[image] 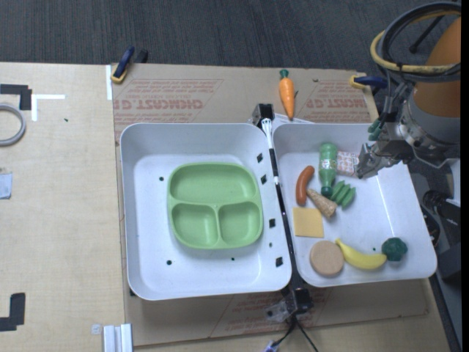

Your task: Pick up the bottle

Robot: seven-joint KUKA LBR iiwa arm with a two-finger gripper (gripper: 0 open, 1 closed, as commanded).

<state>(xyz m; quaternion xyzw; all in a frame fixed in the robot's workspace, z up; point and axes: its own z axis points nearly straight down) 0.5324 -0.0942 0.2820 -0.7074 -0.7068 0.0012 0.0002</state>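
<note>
Looks like a light, slick plastic bottle (327, 162) just left of the claw (364, 165), best pinched mid-body, claw state hard to tell.

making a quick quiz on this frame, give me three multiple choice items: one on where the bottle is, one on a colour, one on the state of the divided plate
1. Where does the green bottle lie?
A. in the right bin
B. on the divided plate
C. on the cardboard behind the bins

2. What colour is the divided plate?
A. white
B. light green
C. orange

3. What is the state of the divided plate?
A. it holds the banana
B. it is flipped over
C. nothing lies in its compartments

Answers:
1 A: the bottle lies in the right bin, near the sausage.
2 B: it is light green against the white left bin.
3 C: all three compartments show bare; the banana is in the right bin.
</note>
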